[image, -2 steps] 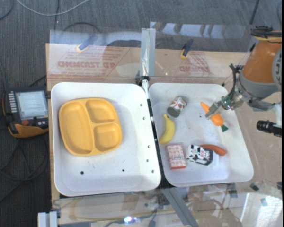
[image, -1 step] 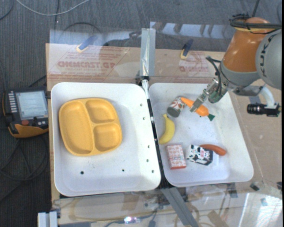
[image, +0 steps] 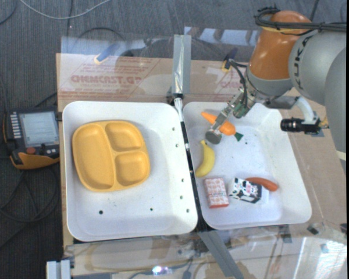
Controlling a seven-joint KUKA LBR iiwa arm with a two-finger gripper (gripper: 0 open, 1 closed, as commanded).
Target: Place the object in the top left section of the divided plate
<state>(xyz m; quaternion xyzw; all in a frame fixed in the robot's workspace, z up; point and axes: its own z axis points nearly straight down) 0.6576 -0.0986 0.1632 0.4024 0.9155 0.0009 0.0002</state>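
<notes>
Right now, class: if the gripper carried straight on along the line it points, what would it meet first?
The gripper points down and left from above the carrot. Straight on, it would probably reach the banana first, though depth is unclear from this slanted view.

A yellow banana [image: 206,159] lies in the right bin [image: 291,173]. Near it sit a pink packet [image: 216,192] and a small black-and-white carton [image: 246,190]
</notes>
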